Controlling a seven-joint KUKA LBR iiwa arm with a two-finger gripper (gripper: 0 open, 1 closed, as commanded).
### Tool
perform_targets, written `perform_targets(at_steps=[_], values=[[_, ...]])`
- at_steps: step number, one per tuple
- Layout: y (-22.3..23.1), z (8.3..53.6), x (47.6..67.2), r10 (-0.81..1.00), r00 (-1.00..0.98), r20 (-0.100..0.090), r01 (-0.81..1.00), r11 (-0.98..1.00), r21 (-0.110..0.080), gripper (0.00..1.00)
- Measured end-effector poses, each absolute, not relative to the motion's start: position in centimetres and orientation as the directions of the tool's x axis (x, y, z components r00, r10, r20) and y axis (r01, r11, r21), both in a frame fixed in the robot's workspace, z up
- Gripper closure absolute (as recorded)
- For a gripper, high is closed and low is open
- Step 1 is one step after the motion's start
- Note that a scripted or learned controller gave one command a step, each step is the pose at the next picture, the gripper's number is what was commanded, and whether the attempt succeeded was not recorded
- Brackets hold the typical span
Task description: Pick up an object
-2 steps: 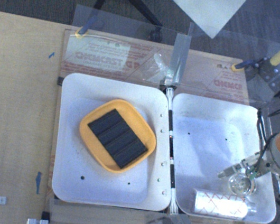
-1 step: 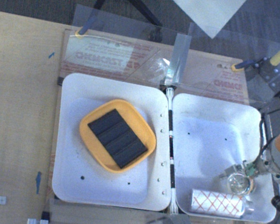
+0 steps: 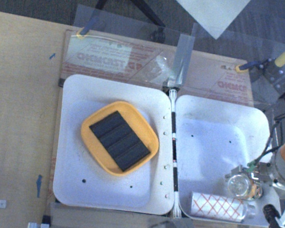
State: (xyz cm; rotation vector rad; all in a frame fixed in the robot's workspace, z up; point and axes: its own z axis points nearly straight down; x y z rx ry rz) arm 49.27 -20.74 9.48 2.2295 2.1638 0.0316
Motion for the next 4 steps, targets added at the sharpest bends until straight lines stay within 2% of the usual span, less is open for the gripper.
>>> perform_targets(at_steps=[1,2,3,4], values=[[-20.4,9.1,49.0,0.976,0.217,0.002,0.976,-0.216,0.028,0.0],[-20.6,10.1,48.9,0.975,0.22,-0.002,0.975,-0.22,0.029,1.0],[-16.9,18.5,53.2,0.991,0.137,0.0,0.991,-0.137,0.0,1.0],[-16.9,18.5,53.1,0.991,0.137,-0.001,0.991,-0.137,-0.001,0.0]])
